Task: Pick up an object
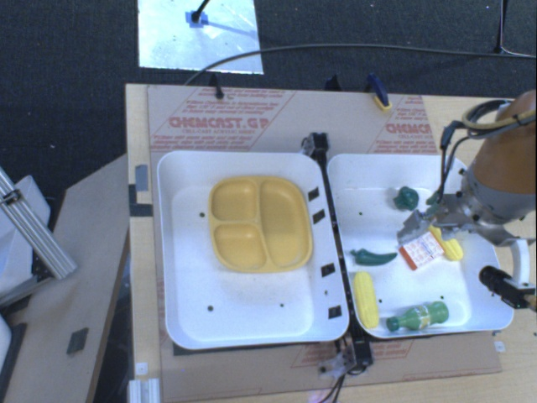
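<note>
From the camera above, two white bins sit side by side on the bench; the left bin (180, 309) carries a yellow tray (258, 223) with three compartments, lying flat near the bin's middle; the right bin (369, 179) holds the loose things. The arm (508, 162) comes in at three o'clock, its orange band over the bin's right rim; the gripper (428, 222) is low in the right bin, right over a white and red packet (421, 249) that lies just below it, toward six o'clock. Whether its fingers are apart or together cannot be told from this angle, and nothing is seen held between them. A small yellow piece (451, 248) lies touching the packet's right side; a dark green lump (407, 197) sits at ten o'clock from the gripper, near it; a green pepper (373, 257) lies at eight o'clock, apart from the packet; a corn cob (365, 299) lies along the bin's left wall; a green bottle (418, 316) rests on its side near the bin's front edge, just beside the cob.
</note>
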{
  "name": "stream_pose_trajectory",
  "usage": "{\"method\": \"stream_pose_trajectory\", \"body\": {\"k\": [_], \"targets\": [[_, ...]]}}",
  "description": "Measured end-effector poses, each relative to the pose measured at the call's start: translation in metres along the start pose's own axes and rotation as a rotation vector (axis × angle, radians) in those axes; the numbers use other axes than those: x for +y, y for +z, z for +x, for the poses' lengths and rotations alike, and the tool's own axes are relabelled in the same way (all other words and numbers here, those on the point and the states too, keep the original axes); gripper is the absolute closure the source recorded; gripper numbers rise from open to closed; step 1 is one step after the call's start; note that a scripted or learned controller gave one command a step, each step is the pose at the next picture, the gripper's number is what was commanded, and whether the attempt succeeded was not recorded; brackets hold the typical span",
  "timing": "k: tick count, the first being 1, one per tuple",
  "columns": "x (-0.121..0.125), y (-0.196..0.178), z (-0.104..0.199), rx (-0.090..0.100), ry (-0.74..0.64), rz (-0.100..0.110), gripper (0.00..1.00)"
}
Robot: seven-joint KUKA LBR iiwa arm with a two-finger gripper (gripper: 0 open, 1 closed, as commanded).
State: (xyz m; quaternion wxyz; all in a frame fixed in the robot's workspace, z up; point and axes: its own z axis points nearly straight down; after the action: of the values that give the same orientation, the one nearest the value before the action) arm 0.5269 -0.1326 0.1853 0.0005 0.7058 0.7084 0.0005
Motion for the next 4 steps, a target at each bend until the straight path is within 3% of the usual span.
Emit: {"method": "stream_pose_trajectory", "body": {"k": [1, 2, 3, 4], "targets": [[-0.006, 0.044, 0.002, 0.001, 0.002, 0.004, 0.00], [-0.003, 0.088, 0.000, -0.001, 0.005, -0.007, 0.00], [0.000, 0.076, -0.002, -0.010, 0.005, -0.020, 1.00], [-0.001, 0.032, 0.001, -0.001, 0.000, -0.003, 1.00]]}}
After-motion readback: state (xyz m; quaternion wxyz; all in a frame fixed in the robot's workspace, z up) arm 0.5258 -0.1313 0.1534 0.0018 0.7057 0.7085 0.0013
